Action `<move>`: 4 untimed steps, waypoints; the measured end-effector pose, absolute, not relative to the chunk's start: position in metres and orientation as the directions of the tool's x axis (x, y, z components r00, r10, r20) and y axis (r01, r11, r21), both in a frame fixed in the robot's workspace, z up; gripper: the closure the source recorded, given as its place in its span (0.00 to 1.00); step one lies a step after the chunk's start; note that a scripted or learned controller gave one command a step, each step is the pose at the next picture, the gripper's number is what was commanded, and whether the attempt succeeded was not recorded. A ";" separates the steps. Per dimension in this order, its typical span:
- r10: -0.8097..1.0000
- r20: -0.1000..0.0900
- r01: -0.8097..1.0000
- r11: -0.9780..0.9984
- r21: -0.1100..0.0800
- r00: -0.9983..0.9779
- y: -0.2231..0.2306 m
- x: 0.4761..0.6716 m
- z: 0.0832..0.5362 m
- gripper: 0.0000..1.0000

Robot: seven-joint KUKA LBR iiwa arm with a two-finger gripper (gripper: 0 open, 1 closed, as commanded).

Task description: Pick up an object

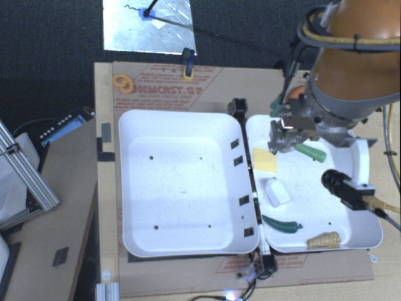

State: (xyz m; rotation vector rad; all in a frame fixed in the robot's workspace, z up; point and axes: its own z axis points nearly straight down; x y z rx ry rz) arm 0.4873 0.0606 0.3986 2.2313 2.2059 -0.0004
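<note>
In the right bin [369,231], near its upper-left corner, the claw [283,142] hangs low; whether its grip is spread or closed, cannot tell; yellow block [265,161] lies just below the claw; green piece [311,152] beside the claw, away from the left bin [182,121]; white block [277,192] mid-bin; dark green curved piece [282,224] and tan cone [324,239] along the bin's near edge.

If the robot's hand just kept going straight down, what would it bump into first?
Probably the yellow card. The hand points down into the right bin, just above the card's upper right corner. Height is hard to judge here, so it might touch bare bin floor beside it instead.
</note>
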 end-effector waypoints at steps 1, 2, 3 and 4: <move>1.000 0.005 1.000 0.009 0.017 -0.009 0.116 0.487 0.520 1.00; 1.000 0.000 1.000 0.012 -0.005 -0.012 0.201 0.485 0.437 1.00; 1.000 0.002 1.000 0.007 0.003 -0.007 0.237 0.486 0.448 1.00; 1.000 0.004 1.000 0.005 0.007 -0.005 0.231 0.487 0.508 1.00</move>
